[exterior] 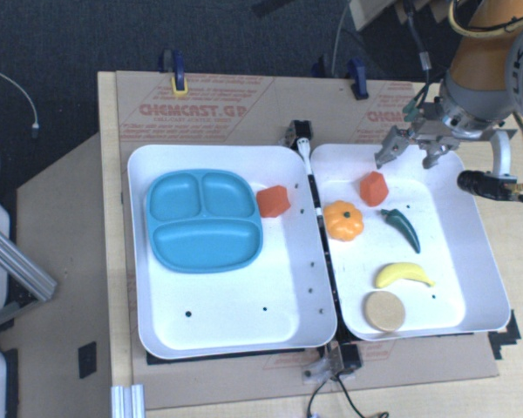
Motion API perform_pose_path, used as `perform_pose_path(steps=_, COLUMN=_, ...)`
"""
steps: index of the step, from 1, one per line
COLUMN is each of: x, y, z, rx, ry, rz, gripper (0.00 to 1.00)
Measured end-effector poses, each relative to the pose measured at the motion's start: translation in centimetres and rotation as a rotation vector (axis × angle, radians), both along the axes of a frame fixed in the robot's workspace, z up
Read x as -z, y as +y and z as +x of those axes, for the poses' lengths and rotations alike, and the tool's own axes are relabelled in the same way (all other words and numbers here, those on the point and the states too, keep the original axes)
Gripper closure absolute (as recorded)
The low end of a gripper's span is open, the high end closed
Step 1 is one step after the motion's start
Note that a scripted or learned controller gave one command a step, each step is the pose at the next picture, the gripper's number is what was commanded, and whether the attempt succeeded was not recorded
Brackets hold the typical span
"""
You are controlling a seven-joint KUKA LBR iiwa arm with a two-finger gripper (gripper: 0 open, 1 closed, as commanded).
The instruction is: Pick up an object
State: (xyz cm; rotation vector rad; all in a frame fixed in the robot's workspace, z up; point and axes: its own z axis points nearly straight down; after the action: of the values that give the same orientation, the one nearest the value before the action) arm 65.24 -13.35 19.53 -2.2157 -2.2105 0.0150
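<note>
Gripper (411, 153) was spread wide, nothing btwn fingers, over right bin (471, 233) far edge; red block (374, 187) just below it.

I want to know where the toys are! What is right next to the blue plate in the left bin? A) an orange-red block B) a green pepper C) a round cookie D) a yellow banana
A: the orange-red block sits just beside the blue plate in the left bin.
</note>
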Motion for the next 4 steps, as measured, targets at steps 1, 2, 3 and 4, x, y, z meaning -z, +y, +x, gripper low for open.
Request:
perform_pose_path(steps=1, x=-1.0, y=0.0, z=0.3, rx=-0.003, ry=-0.016, rz=-0.002, gripper=0.0)
perform_pose_path(steps=2, x=3.4, y=0.7, z=0.1, rx=-0.003, ry=-0.011, rz=-0.001, gripper=0.0)
perform_pose_path(steps=3, x=9.4, y=-0.1, z=-0.2, rx=-0.002, ry=-0.01, rz=-0.001, gripper=0.0)
perform_pose_path(steps=4, x=11.2, y=0.0, z=-0.2, rx=-0.003, ry=-0.011, rz=-0.001, gripper=0.0)
